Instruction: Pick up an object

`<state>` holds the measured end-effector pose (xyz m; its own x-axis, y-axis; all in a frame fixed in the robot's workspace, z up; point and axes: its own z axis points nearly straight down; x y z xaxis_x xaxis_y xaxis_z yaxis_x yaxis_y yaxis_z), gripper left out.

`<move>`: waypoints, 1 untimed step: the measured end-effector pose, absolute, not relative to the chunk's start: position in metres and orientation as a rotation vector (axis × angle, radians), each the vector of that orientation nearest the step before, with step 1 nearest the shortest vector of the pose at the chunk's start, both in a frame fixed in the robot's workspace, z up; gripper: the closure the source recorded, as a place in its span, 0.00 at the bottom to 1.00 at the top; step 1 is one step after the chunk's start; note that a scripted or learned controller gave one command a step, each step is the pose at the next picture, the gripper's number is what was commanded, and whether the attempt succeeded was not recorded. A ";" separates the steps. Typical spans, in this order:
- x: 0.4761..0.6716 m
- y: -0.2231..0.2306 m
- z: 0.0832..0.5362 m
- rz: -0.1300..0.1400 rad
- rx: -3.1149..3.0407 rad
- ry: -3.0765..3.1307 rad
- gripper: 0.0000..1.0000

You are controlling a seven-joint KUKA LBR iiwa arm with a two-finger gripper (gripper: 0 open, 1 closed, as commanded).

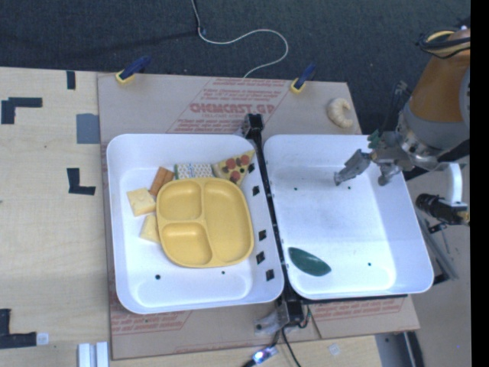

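I read the end effector [365,167] as poised above the upper right part of the right bin [397,228], with two finger-like members splayed apart and nothing between them; I judge it open and empty, though the view is small. The arm [439,109] enters from the right, so the wrist leans inward over the bin wall, presumably to keep the fingers clear of the rim. The nearest candidate is the dark green object [309,262], lying flat on the bin floor below and to the left of the end effector, well apart from it and near the bin's lower left corner. Its closeness to the wall may limit finger clearance. Further left, across the divider, the left bin [126,228] holds a yellow divided plate [205,222], with small food-like pieces [141,202] tucked along its upper and left edges; these are crowded, so I judge them harder to isolate. Beyond the bins, above the end effector, a pale ring-shaped item [341,112] rests on the desk [46,228]. I judge the grasp not yet begun.
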<state>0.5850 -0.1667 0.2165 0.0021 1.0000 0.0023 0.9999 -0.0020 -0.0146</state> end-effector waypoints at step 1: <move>0.588 -0.167 0.224 0.002 -2.219 -2.222 0.00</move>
<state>0.5878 -0.1665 0.2240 -0.0011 1.0000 0.0000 1.0000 0.0011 -0.0017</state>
